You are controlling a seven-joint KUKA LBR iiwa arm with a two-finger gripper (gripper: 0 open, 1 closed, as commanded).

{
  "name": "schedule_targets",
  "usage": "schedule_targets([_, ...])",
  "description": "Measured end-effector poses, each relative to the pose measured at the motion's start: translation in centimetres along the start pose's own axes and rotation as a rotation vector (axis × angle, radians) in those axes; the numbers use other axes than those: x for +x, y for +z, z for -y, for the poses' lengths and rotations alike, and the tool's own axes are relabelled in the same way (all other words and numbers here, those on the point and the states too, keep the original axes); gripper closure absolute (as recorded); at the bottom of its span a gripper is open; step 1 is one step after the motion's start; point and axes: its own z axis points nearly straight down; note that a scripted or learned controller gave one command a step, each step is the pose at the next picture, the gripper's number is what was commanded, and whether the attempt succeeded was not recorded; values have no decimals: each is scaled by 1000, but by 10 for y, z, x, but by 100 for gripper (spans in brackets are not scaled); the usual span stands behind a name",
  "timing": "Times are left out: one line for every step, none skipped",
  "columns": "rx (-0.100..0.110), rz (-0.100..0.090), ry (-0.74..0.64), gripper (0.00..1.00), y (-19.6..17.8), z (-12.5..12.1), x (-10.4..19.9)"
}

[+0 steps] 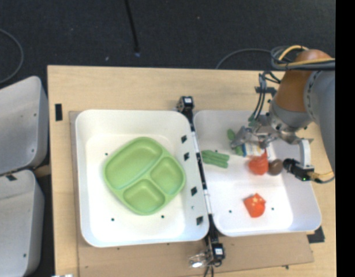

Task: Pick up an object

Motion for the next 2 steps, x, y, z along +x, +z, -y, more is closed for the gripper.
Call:
schedule_targets([-10, 4, -1, 100, -15, -3, -2])
schedule_targets([7, -4, -1, 100, -75, 1, 2])
